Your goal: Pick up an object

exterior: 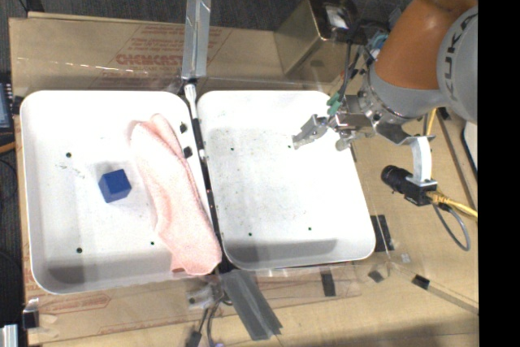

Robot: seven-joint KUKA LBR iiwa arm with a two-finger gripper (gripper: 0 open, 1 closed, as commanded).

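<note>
A small blue cube lies in the left bin, left of its middle. A pink cloth stretches along that bin's right side, from near the back down to the front corner. My gripper hangs over the back right part of the right bin, close to its right wall. It is open, with nothing between its fingers. It is far from both the cube and the cloth.
A grey divider bar rises behind the seam between the bins. A cardboard sheet lies behind the left bin. A tan box stands behind the right bin, near the arm.
</note>
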